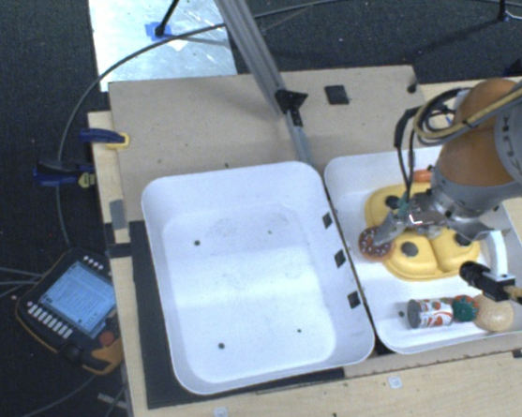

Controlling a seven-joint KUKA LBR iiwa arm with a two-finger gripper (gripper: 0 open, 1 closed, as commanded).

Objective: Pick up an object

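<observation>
My gripper [388,227] hangs low in the right bin [343,183], reaching in from the right. It is over the left part of a yellow moulded toy [424,255], and its tip is beside a brown ringed doughnut [373,244]. The arm's grey wrist and orange band [481,152] cover the toy's right side. A small red and white can [431,312] lies on its side near the bin's front wall. A green piece [464,305] and a beige ball [494,316] are to the can's right.
The left bin [240,271] sits against the right one, with black clips [340,257] along the shared wall. A slanted metal pole [255,48] crosses the bench's back. A teach pendant [70,306] lies off the bench at left. Cables run along the right edge.
</observation>
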